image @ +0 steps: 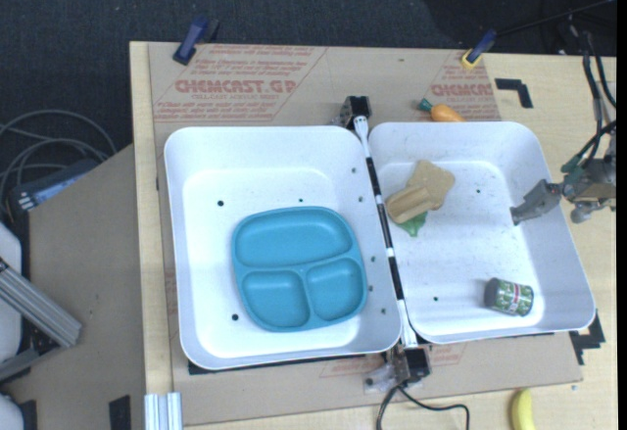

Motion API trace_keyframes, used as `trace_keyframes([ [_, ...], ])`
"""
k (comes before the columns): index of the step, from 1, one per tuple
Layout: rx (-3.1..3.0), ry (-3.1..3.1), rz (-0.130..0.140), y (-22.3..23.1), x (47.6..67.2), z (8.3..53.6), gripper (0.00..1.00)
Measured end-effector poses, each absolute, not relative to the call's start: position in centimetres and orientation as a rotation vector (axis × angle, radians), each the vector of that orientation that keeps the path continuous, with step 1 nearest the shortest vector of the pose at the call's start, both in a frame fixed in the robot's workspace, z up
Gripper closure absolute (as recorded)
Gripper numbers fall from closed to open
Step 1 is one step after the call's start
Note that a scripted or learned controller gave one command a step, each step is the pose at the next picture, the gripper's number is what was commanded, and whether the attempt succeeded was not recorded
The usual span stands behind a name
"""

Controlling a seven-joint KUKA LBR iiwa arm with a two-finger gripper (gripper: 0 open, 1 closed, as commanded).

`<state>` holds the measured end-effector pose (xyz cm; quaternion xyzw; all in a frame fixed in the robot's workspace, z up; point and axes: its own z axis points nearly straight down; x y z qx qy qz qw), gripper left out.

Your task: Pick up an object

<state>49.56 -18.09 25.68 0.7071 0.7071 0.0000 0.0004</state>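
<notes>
Grey gripper (534, 203) at the right bin's (563, 252) edge: nothing picked yet.
Jaws hold nothing; their spread I cannot tell. Tan block (421, 190) and small can (508, 296) lie untouched.

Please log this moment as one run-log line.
hand: right bin's right rim | tan block, can: unheld | blue tray: left bin

At the frame's right edge, the gripper (537, 202) is dull grey metal. Thin dark cables (594, 85) loop above it.

blue clamp (195, 39), banana (522, 409) – bench edge
</notes>
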Motion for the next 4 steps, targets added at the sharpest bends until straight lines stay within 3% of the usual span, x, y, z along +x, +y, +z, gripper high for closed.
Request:
trace_keyframes([
  [1,2.222,2.226,-0.002,-13.6,54.3,15.9,0.00],
  [2,2.217,2.218,0.006,-11.5,60.3,9.6,0.00],
  [3,2.213,2.214,0.012,-9.5,64.8,9.2,0.00],
  [4,2.215,2.215,0.014,-10.0,64.6,9.1,0.00],
])
